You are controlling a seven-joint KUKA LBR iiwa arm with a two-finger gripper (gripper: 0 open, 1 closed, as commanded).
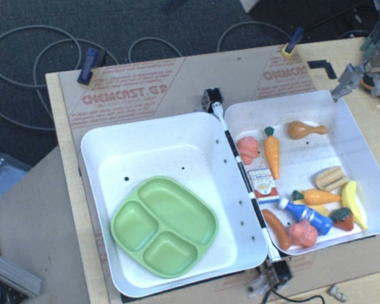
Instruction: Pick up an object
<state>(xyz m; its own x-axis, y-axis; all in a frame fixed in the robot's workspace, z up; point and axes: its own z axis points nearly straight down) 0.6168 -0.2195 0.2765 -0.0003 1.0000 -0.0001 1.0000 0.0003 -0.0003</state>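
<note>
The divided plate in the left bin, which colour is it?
The divided plate is light green, plain with no pattern, seen clearly in the camera view.

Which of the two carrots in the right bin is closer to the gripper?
The upright carrot near the bin's far end, beside the pink toy. The other carrot lies sideways further toward the near end, farther from the gripper.
</note>
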